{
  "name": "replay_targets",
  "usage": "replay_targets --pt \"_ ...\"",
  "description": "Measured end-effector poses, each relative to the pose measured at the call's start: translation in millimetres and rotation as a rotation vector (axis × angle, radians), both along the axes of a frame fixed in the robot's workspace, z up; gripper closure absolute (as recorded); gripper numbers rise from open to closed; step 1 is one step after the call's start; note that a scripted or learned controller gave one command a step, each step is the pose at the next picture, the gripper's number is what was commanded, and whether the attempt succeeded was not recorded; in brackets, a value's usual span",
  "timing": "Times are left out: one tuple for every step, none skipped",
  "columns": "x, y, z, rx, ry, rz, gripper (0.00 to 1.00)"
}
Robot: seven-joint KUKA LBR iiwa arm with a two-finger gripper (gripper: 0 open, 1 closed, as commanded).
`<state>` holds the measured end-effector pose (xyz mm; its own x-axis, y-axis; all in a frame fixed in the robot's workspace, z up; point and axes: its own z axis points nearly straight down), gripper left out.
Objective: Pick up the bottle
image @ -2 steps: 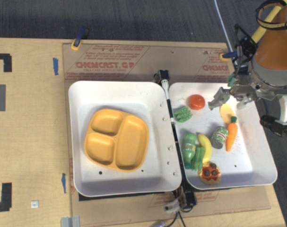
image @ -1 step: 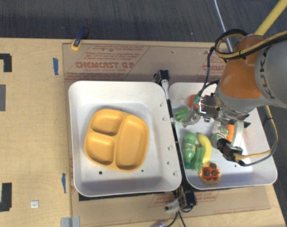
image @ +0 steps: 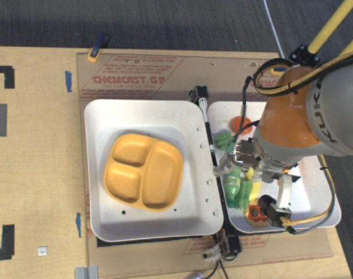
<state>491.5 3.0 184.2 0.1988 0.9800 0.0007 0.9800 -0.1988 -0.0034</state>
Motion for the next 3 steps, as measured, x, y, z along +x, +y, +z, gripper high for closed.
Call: replay_targets --pt "0.8 -0.3 9.8 0.000 -0.002 -0.002 1.00" --pt "-12.2 0.1 0.3 0.001 -0.001 0.252 1.00" --pt "-11.3 0.0 42.0 -0.002 -0.007 0.841 1.00"
